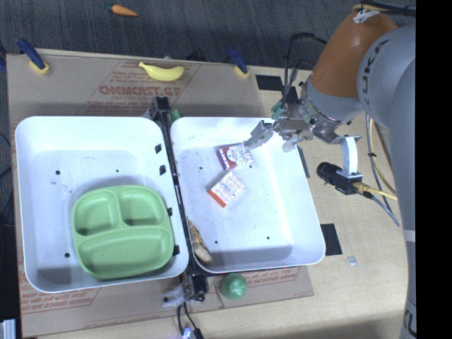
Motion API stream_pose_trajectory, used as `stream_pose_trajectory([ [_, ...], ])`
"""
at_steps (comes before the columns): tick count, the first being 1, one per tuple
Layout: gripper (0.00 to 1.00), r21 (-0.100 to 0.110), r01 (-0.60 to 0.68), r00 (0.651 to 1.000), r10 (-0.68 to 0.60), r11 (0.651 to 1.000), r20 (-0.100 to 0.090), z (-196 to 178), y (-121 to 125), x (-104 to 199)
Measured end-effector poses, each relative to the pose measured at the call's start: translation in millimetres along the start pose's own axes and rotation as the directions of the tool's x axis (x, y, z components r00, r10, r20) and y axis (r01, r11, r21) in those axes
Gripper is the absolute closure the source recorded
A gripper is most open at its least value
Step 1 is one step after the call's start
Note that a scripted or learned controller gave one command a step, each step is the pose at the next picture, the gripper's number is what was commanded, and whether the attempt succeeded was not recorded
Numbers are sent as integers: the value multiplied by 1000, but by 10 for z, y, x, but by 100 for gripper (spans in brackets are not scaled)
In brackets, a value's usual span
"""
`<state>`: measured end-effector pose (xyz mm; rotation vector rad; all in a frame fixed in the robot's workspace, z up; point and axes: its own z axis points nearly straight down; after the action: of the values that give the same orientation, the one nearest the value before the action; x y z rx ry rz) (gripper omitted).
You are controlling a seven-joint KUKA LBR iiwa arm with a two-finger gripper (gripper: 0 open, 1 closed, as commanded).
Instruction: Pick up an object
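Grey arm with orange band (346,41) entering from 3 o'clock, gripper (263,134) low over the right bin (282,217) near its 12 o'clock rim. State of the fingers (256,138): cannot tell, tips too small and blurred. Red-and-white packet (235,156) just beside the fingertips, at their 7 o'clock; contact uncertain. Second packet, orange and white (227,188), flat on the bin floor at 6 o'clock of the first, apart from it. Left bin (42,154) with green divided plate (123,229) toward its 6 o'clock rim. On the desk (353,288): banana (162,70) at 12 o'clock beyond the bins, green ball (234,285) at 6 o'clock below the right bin. Carrot (124,10) on the dark floor past the desk.
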<state>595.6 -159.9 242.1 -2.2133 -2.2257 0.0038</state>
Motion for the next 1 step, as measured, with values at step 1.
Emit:
stream_pose_trajectory([
  [1,0,3,0,1000,0,1000,0,1412,198,-234],
])
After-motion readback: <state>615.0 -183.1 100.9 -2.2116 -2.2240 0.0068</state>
